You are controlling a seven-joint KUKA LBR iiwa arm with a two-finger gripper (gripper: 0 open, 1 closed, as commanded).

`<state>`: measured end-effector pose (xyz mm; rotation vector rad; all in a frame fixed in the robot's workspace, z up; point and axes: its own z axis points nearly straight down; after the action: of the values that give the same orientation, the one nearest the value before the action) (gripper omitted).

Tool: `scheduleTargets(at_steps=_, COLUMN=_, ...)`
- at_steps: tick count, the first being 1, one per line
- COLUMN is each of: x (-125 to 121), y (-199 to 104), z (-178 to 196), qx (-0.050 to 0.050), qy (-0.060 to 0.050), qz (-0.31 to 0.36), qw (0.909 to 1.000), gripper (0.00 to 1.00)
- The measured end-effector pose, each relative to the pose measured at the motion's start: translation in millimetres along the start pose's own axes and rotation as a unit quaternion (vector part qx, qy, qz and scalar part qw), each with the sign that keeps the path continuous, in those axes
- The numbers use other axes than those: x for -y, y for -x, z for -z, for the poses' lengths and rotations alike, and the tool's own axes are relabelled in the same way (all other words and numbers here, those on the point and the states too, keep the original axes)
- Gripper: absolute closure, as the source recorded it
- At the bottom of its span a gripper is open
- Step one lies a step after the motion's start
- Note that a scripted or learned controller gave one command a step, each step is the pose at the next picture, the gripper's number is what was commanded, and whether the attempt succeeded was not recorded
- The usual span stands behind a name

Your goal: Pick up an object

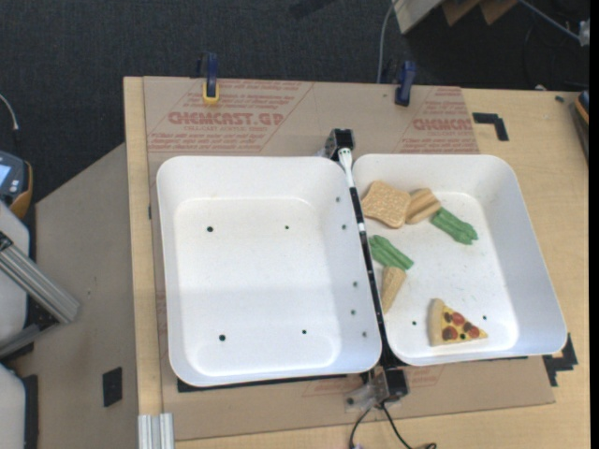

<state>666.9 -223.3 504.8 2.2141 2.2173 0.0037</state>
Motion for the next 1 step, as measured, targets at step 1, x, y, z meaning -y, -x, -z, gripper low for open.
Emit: scheduleTargets(at_steps=1, x=0.0, y=0.2, z=26.5, qx=0.000, qy=0.000, qz=0.000, qw=1.0000, gripper=0.00)
